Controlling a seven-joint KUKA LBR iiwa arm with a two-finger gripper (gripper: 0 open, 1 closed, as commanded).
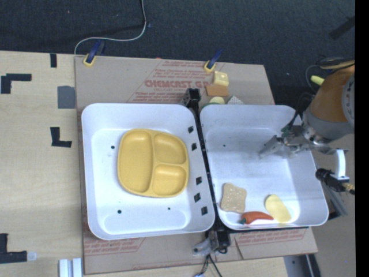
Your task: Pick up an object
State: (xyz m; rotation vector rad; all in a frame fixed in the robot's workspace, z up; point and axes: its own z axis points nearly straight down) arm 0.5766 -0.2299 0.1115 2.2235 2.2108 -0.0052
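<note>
In the right bin [300, 120], a tan bread slice [233, 198] lies near the front left. A red pepper-shaped piece [256, 217] rests along the front wall, and a pale yellow oval piece [278, 208] sits beside it. My gripper [270, 148] hangs low over the bare middle of this bin, pointing left, well behind those three things and touching none of them. Nothing shows in its grasp. A yellow divided plate [153, 162] lies in the middle of the left bin [98, 120].
Behind the bins, on the cardboard sheet, sit a small tan and yellow block [218, 84] and a pale green piece [216, 101]. Black clips [199, 180] run along the seam between the bins. The arm's grey and orange body [331, 105] stands over the right bin's far right edge.
</note>
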